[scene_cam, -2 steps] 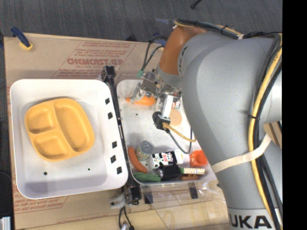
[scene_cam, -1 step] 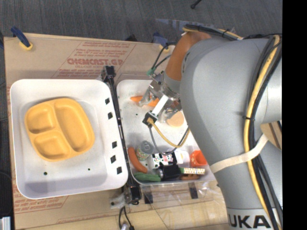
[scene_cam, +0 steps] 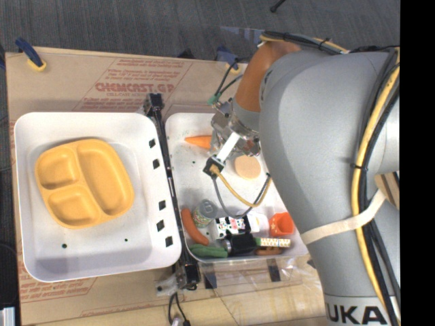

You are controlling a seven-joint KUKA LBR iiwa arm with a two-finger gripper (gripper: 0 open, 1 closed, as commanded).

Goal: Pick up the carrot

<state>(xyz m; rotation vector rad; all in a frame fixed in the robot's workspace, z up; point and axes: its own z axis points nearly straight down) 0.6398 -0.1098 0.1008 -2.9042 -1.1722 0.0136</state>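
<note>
The carrot [scene_cam: 198, 140] lies flat on the floor of the right bin [scene_cam: 178, 182], in its far part near the left wall, with its pointed tip toward that wall. The pincer [scene_cam: 228, 133] is low over the same far part of the right bin, just beside the carrot's thick end. The big grey arm [scene_cam: 319, 155] covers much of it, so I cannot tell whether it is wide or narrow, or whether it touches the carrot. Nothing shows held in it.

Near the middle of the right bin, toward its right side, sits a round tan disc [scene_cam: 247, 168]. Along the bin's near wall is a cluster of things: a reddish sausage [scene_cam: 195, 228] by the left wall, a green piece [scene_cam: 209, 251] in the near-left corner, a clear round lid [scene_cam: 204, 214], and an orange cup [scene_cam: 281, 223] toward the right.

Touching the right bin's left side stands the left bin [scene_cam: 27, 250], which holds a yellow divided plate [scene_cam: 84, 181]. Both rest on the bench [scene_cam: 102, 80], covered with brown card.
</note>
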